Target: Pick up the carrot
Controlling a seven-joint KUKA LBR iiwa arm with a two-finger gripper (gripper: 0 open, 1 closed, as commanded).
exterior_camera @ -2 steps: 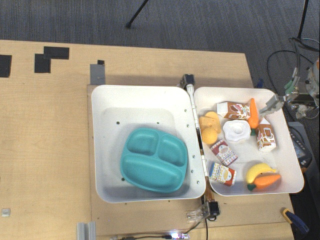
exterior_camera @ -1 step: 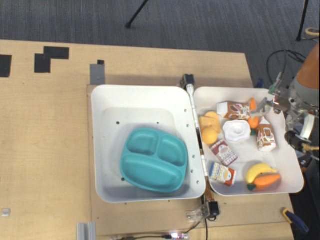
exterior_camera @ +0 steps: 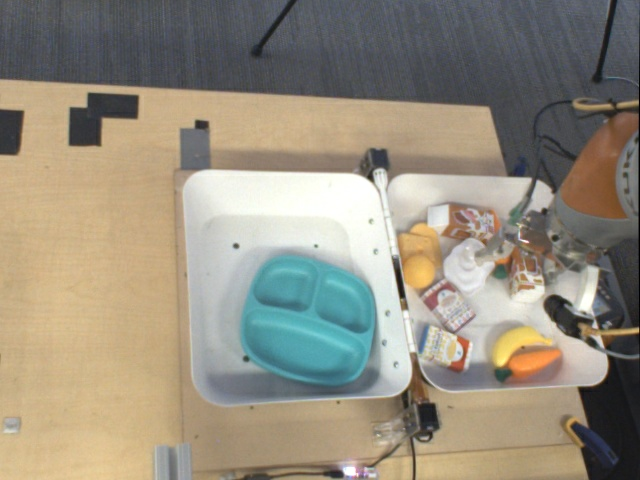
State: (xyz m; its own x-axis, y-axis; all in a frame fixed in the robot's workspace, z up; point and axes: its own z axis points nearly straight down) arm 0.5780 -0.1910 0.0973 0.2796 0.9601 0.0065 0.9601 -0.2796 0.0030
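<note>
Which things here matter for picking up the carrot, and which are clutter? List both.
For the job:
carrot
gripper
right bin

Lying about:
banana
teal tray
left bin
white bottle
small cartons

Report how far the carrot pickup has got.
Done: nothing visible yet. The carrot lies beside the banana at the right bin's near edge. In hand: the gripper sits over the packets farther back, away from the carrot. Left: reaching it, grasping, lifting.

The claw hangs over the right bin. The carrot lies nearer the camera, touching a banana; the divided tray sits in the bin far to its left.
</note>
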